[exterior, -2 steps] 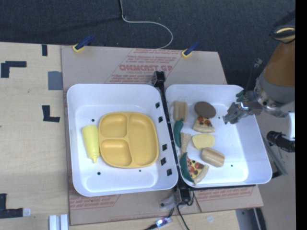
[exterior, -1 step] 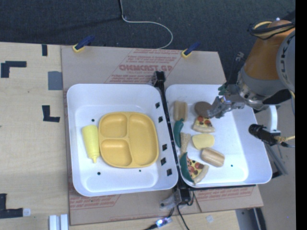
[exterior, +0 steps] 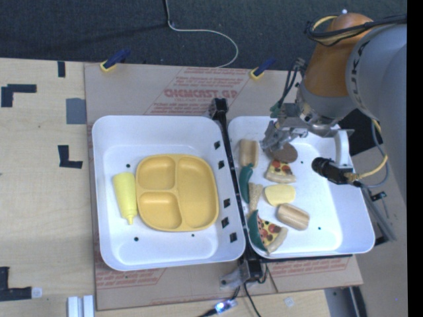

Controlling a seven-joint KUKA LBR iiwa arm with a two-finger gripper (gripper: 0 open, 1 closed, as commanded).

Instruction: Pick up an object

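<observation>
Two white bins sit side by side on the worktop, and the hand [exterior: 283,139] hangs low in the right bin [exterior: 344,233]. Right under it lies a round brown piece [exterior: 287,154], flat and dull, partly hidden. Whether the fingers are spread or pinched, I can't tell from here. Just below the hand, a pizza slice [exterior: 280,172] with red dots. Beside that, a pale yellow lump [exterior: 279,195].

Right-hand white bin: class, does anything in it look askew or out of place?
Mostly the toy pizza slice: it sits in the right-hand white bin's near-left corner, apparently tilted against the wall. The other play foods lie scattered loosely; nothing looks spilled or damaged.
</observation>
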